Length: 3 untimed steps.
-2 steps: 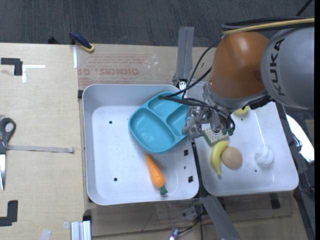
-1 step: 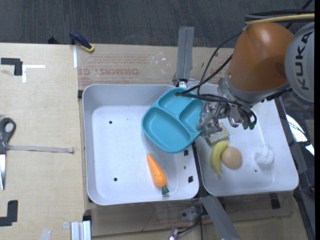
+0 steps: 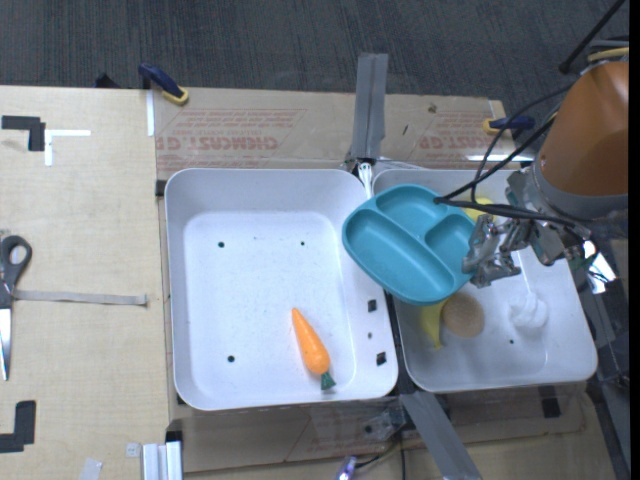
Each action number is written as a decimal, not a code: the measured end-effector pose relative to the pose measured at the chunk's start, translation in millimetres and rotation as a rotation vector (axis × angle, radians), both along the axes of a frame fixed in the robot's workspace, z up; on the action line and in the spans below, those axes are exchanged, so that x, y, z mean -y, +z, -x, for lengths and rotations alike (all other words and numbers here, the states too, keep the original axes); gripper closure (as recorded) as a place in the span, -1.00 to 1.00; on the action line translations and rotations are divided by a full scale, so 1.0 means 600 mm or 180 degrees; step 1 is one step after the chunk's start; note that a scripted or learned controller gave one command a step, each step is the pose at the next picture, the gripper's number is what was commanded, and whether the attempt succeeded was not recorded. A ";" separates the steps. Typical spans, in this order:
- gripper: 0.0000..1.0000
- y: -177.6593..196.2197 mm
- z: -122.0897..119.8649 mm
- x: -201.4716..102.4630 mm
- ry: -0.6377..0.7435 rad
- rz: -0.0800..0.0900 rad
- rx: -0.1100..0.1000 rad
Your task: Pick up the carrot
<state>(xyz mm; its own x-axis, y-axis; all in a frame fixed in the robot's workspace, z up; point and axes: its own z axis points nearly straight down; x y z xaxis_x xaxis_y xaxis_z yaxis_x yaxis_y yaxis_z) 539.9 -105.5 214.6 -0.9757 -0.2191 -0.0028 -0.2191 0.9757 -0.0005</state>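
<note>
Orange against white, the carrot [image 3: 311, 343] is easy for you to find: it lies alone on the floor of the left bin [image 3: 190, 298], toward the near right corner, its green stub pointing at the front wall and its tip aimed back toward the middle. Nothing touches it and nothing leans over it, so you get open room on every side for a straight descent.

Move your eye right and you meet the blue divided tray [image 3: 410, 243], tilted up and hanging across the wall between the two bins. It sits that way because the gripper [image 3: 487, 253] holds its right rim; you can see the plastic edge caught between the metal fingers, so the tool is closed on the wrong thing, well apart from the carrot.

Under the tray, in the right bin [image 3: 560, 368], you can make out a yellow piece [image 3: 431, 323], a round tan object [image 3: 463, 317] and a pale whitish object [image 3: 529, 311]; what each is I cannot tell.

By my judgement you must put the tray down first, since the fingers are occupied and the raised tray would sweep over the left bin if the arm [image 3: 590, 138] travelled that way.
</note>
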 end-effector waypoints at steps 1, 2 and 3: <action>1.00 -0.152 0.086 0.049 0.0495 0.0014 0.0026; 1.00 -0.095 0.052 0.104 0.0178 0.0002 0.0007; 1.00 -0.193 0.058 0.186 0.0515 0.0016 0.0029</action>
